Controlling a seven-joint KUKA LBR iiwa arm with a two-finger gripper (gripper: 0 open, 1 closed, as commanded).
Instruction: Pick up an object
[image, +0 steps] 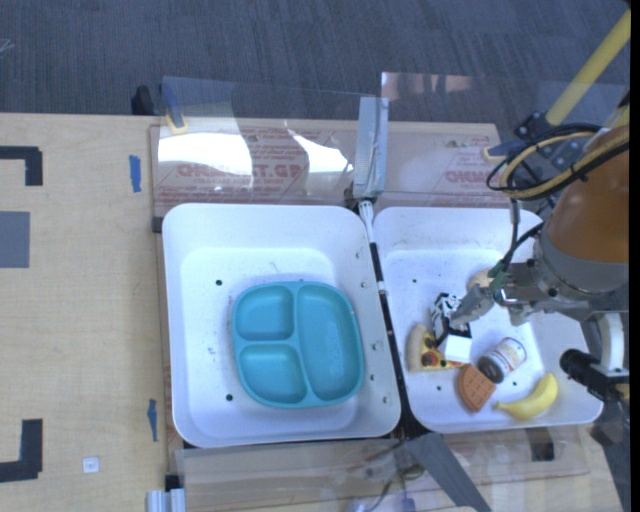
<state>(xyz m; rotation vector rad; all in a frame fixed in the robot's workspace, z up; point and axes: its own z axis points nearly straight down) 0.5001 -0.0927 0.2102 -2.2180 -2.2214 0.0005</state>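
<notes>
Two shallow white bins sit side by side on the bench (70, 330). Left bin (190, 300) holds a turquoise divided plate (297, 343), three compartments, lying flat near the bin's centre. Right bin (420, 250) holds a cluster of small objects in its near half: a banana (531, 398) at the near right, a brown waffle-like piece (476, 388) just left of it, a small jar (501, 358) lying on its side between and slightly behind them, a white block (456, 348), and a yellow-red item (424, 348) close to the divider wall. Arm reaches in from the right; the hand (462, 308) sits low over the cluster, just behind the white block, with a small black-and-white object (443, 305) at its tip. How far the hand is open, and whether it has hold of anything, cannot be told from this view.
</notes>
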